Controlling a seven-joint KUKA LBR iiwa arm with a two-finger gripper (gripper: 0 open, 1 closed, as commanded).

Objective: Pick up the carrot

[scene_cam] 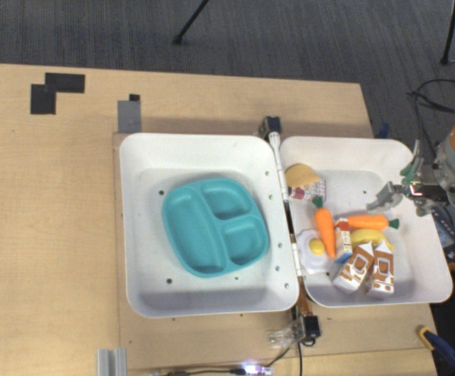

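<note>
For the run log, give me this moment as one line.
arm: at right bin's right edge | gripper: above bin, holding nothing visible | carrots: lying in right bin | left bin: teal tray

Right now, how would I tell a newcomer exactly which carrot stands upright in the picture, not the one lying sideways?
Start at the right white bin, the one without the teal tray. Near its left wall lies the carrot, its length running up and down the picture beside a fried egg toy. The other carrot lies crosswise and has a green tip.
</note>
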